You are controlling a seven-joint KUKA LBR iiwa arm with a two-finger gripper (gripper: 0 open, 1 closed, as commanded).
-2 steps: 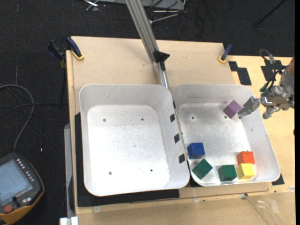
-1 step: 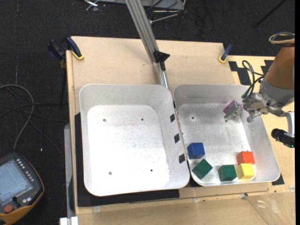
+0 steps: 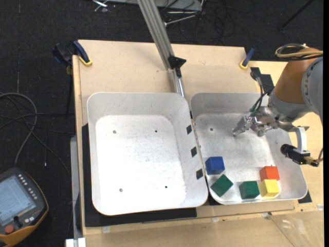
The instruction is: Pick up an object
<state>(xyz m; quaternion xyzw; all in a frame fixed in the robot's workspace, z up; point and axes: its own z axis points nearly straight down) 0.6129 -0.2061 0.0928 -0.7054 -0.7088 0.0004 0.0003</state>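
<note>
Several small blocks lie along the near side of the right bin: a blue cube, a dark green block, a green cube, a yellow cube and an orange-red cube touching the yellow one. My gripper hangs over the middle of the right bin, behind the blocks, pointing left. Nothing shows between its fingers. It stands well apart from the blue cube, which is the nearest block.
The left bin sits beside the right one, sharing a middle edge with black clips. A slanted metal pole crosses the bench's far side. Clamps hold the bench corners. A pendant lies at lower left.
</note>
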